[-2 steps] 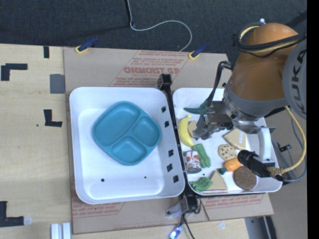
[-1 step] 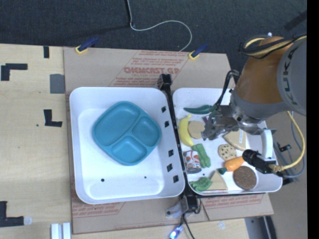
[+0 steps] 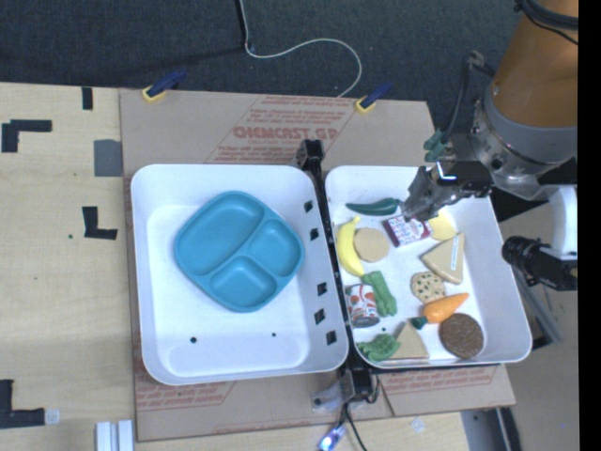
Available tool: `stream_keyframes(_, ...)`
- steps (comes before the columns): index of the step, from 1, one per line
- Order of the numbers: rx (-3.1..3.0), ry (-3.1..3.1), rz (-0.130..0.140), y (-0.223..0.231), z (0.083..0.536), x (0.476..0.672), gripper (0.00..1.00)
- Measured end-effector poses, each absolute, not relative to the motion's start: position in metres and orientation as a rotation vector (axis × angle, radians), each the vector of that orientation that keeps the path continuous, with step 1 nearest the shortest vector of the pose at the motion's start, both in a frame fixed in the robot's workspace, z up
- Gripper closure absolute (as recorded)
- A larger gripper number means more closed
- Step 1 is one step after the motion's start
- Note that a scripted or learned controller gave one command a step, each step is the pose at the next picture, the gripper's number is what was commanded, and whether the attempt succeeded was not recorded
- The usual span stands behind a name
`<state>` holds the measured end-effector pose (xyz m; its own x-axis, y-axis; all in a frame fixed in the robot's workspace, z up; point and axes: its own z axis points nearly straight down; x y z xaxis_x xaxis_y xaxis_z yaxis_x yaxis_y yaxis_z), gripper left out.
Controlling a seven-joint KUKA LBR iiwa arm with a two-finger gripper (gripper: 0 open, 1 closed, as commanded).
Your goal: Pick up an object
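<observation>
- My tool (image 3: 424, 198) hangs low over the top edge of the right bin (image 3: 512, 294), about 12 o'clock of the heap of play food; I cannot tell how its grip stands from this slant.
- Just beneath it, at its 7 o'clock, lies a small purple-and-white packet (image 3: 406, 230). I judge this the likeliest target, though nothing shows in my grasp.
- The packet's long axis runs from roughly 2 o'clock to 8 o'clock, tilted against the bin wall.
- Step in hand, as I judge it: the descent or approach before a grasp.
- The next move calls for turning my wrist to bite across the packet's short side, clear of the green pepper (image 3: 373, 207) at 10 o'clock and the round cracker (image 3: 371, 244) at 8 o'clock.
- Further out, the blue tray (image 3: 238, 249) sits in the left bin (image 3: 160, 280) on the counter (image 3: 56, 252).
</observation>
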<state>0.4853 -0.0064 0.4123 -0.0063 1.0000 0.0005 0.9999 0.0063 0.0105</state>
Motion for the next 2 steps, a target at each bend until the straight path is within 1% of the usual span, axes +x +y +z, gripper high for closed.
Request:
stream_keyframes(1, 2.227, 2.236, -0.025, 0.028, 0.258, 0.481, 1.0)
stream_keyframes(2, 2.217, 2.226, -0.002, 0.038, 0.324, 0.485, 1.0)
